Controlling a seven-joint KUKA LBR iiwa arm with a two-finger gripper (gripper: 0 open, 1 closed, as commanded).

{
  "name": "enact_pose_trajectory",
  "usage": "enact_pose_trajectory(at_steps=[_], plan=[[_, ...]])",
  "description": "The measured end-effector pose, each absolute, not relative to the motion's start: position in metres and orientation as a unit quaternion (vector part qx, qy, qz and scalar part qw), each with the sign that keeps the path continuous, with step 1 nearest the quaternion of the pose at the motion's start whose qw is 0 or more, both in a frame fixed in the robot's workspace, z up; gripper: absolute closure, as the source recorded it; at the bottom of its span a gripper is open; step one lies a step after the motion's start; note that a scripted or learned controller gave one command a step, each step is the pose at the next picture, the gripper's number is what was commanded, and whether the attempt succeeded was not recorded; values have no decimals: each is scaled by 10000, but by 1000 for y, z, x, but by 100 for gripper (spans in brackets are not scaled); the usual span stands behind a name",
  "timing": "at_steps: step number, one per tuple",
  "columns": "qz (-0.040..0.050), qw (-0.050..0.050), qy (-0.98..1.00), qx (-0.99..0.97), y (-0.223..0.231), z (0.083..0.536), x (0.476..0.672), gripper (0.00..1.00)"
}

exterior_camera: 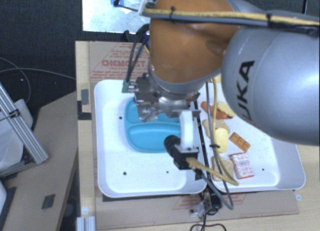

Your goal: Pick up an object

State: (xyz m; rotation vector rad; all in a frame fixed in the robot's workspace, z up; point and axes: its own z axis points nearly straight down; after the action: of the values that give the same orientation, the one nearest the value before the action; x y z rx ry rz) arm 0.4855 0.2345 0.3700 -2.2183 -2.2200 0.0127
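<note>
shallow blue dish (145, 137), smooth, rounded corners

Glossy plastic bins (112, 175); smooth blue plastic tray (145, 137); matt cardboard (107, 57).

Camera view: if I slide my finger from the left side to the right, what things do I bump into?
Metal frame → left white bin → blue dish → yellow piece → brown wafer → red and white packet → right white bin. The big arm hangs over much of the middle.

Dark floor (40, 25), tan side table (50, 145), aluminium frame rail (20, 125)
</note>
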Motion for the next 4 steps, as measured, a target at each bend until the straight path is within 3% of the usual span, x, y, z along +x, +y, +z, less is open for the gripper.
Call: enact_pose_trajectory(at_steps=[1, 2, 3, 4], plan=[[-52, -23, -7069, -7073, 232, 442, 526, 100], [10, 4, -7068, -7074, 215, 399, 520, 100], [32, 20, -7090, -7052, 236, 328, 484, 100], [-19, -1, -7080, -7062, 235, 343, 487, 100]])
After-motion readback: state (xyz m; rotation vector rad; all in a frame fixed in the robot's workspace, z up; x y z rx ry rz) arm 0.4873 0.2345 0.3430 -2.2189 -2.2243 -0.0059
